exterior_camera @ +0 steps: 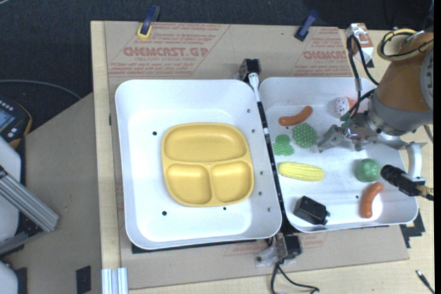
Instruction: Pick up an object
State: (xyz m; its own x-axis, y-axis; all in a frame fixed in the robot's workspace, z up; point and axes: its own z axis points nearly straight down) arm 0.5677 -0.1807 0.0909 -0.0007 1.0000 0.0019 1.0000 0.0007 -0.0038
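2 white bins [131,148], 1 yellow tray [207,163], 2 sausages [295,116], 1 corn cob [300,171], 1 black block [311,210]

Slanted overhead view of both bins [131,148]

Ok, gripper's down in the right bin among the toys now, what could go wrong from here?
1. The gripper sits beside the green textured piece, the corn and a sausage; closing could nudge a neighbour instead of gripping one item.
2. The green ball is round and may roll if the arm brushes it.
3. The bin wall is nearby, so a shoved piece could wedge against it.
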